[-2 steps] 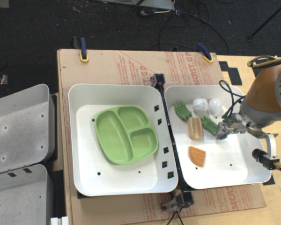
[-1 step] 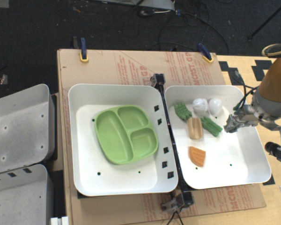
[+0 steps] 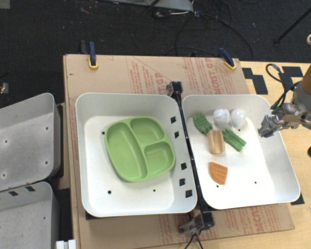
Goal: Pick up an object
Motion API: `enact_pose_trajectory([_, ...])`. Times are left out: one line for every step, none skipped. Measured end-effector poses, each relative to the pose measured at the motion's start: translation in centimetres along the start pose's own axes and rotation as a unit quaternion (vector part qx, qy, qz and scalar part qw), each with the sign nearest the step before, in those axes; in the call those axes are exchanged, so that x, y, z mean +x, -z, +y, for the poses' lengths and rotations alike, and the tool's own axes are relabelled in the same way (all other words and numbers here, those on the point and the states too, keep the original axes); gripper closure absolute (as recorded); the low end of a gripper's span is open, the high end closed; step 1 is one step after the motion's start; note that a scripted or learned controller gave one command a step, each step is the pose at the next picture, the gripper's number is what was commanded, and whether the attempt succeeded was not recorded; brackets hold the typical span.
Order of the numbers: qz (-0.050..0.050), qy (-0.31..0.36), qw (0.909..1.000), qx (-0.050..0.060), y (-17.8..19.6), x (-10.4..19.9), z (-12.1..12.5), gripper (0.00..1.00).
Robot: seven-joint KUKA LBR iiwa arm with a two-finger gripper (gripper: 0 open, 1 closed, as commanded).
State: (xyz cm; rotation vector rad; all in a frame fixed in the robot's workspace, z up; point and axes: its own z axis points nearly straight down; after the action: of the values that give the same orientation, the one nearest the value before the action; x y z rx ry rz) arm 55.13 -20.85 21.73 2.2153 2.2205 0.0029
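Nothing is picked yet: the gripper [image 3: 267, 127] is poised at the right bin's [image 3: 280, 191] right edge, its state untellable; the brush [image 3: 216, 141] is left untouched.

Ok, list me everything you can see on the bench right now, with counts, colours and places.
left bin: 1, white, on the board
right bin: 1, white, beside it
divided plate: 1, green, left bin
brush-like piece: 1, green, right bin, top
ridged stick: 1, green, right bin
round balls: 2, white, right bin, top, side by side
block: 1, tan, right bin centre
wedge: 1, orange, below the block
clamps: 2, blue-yellow, board's far edge
pincer: 1, grey, over right bin's right rim
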Motion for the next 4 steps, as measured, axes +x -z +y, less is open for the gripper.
enact_pose_trajectory([0.000, 0.000, 1.0000, 0.001, 1.7, 0.0, 0.1, 1.00])
enact_pose_trajectory([0.002, 0.002, 1.0000, 0.003, 0.6, 5.0, 0.6, 1.00])
enact_pose_trajectory([0.002, 0.003, 1.0000, 0.001, 1.8, 10.6, 1.4, 1.00])
enact_pose_trajectory([0.001, 0.002, 1.0000, 0.003, 1.1, 15.2, 2.3, 1.00])
